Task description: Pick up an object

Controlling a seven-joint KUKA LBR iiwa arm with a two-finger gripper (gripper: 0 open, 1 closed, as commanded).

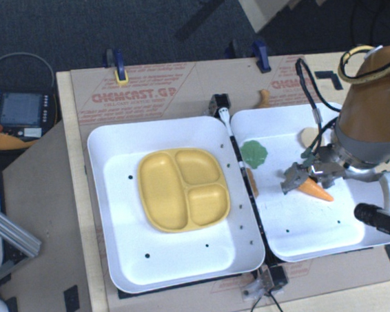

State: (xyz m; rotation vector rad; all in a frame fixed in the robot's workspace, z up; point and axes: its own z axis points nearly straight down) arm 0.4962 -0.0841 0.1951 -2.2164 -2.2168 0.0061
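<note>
While the arm (369,109) bends in from the frame's right over the right bin (293,235), its claw (301,179) hangs low, touching the orange carrot (316,189); grip state unreadable.

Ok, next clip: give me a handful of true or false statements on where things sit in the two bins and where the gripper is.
1. The yellow three-compartment plastic plate lies in the left white bin. True.
2. The green leafy toy vegetable sits on the yellow plate. False: it lies in the right white bin, near the divider.
3. The gripper is over the right bin, next to the orange carrot-shaped toy. True.
4. The plate's compartments hold food toys. False: all three are bare.
5. The arm reaches into the left bin. False: it is over the right one.
</note>
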